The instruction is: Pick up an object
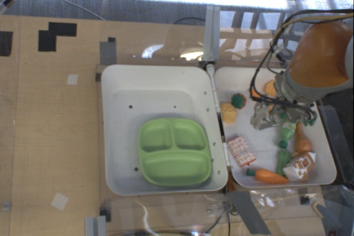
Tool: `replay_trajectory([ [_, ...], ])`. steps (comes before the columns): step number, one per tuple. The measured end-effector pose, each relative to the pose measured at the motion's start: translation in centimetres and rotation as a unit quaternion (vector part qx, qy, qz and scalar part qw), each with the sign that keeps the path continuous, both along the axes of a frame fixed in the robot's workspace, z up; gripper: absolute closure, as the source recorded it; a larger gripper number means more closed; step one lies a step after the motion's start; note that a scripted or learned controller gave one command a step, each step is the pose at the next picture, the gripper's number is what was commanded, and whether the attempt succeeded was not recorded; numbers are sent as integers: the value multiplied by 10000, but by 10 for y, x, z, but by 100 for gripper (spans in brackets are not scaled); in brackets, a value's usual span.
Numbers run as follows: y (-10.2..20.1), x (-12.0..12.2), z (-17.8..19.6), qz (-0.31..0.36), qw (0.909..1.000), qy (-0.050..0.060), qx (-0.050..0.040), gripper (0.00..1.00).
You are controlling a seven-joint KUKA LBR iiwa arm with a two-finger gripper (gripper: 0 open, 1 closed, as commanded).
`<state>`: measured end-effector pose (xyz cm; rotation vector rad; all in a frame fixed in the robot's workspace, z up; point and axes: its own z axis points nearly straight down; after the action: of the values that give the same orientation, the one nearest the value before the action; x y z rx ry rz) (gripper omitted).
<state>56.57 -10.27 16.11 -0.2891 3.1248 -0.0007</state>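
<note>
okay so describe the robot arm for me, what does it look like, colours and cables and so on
The arm is bulky and rounded: a broad orange band with a grey section beside it. Black cables loop around its wrist. The gripper is a small silvery metal assembly.

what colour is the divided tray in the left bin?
Light green, plain, no pattern. The divided tray shows clearly in the camera view.

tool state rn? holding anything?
Tool: cannot be told, it sits low in the right bin above the toy food, and nothing is visibly gripped in it.
</note>
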Motion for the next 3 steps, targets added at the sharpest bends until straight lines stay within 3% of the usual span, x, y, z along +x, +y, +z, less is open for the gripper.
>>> replay_trajectory([
  [1, 2, 2, 2, 20, 10000, -23, 3, 0],
  [2, 11, -60, -65, -845, 9963, -140, -9, 0],
  [3, -6, 35, -64, -1289, 9916, -127, 9, 0],
])
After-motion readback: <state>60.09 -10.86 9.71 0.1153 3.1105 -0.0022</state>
